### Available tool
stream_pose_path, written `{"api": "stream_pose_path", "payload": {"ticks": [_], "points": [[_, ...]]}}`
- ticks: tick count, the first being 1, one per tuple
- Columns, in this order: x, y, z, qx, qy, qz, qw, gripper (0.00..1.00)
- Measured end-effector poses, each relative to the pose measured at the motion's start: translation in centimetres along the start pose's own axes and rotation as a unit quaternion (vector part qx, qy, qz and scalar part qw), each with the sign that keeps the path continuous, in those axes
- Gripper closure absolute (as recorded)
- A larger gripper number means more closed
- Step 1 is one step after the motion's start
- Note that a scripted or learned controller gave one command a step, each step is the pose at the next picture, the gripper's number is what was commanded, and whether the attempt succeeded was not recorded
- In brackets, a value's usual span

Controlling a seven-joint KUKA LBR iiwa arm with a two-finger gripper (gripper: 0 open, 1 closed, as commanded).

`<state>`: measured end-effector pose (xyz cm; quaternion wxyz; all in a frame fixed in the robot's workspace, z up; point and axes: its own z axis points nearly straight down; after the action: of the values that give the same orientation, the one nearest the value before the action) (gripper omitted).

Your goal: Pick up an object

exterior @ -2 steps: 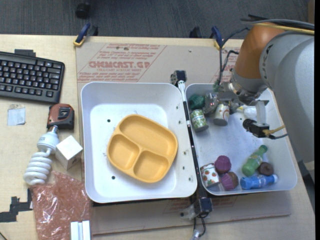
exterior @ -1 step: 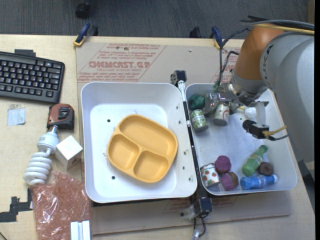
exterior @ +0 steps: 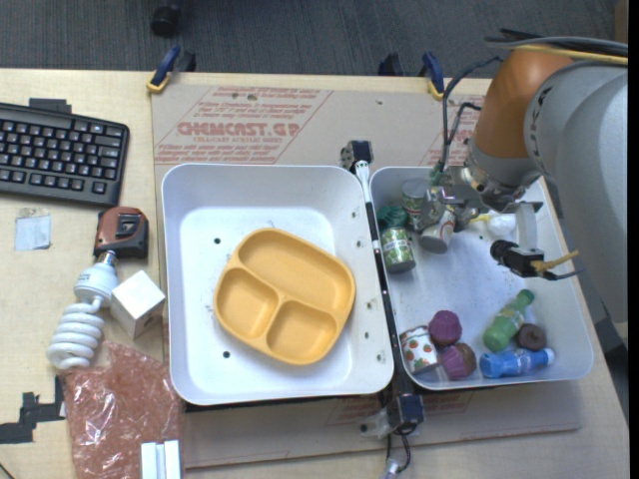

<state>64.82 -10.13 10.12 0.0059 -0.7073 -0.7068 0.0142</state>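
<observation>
My jaws (exterior: pixel 446 211) hang low at the back of the right bin (exterior: pixel 559 312); how far they are parted I cannot tell. The green-labelled jar (exterior: pixel 396 248) lies just left of them.

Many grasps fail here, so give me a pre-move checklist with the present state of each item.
1. Gripper over the right bin: ok.
2. Target near the gripper: ok, a green-labelled jar lies close.
3. Something held already: cannot tell.
4. Room around the target: not ok, small items crowd that far corner.
5. Other picks available: ok, green bottle, blue bottle, purple pieces.
6. Left bin holds a yellow divided tray: ok.
</observation>
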Motion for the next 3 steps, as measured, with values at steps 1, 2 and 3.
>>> {"api": "stream_pose_path", "payload": {"ticks": [1, 2, 3], "points": [[4.2, 0.7, -12.3, -0.015, 0.005, -0.002, 0.9999, 1.00], [5.6, -0.7, -17.0, -0.015, 0.005, -0.002, 0.9999, 1.00], [5.5, 0.6, -17.1, -0.015, 0.005, -0.002, 0.9999, 1.00]]}}
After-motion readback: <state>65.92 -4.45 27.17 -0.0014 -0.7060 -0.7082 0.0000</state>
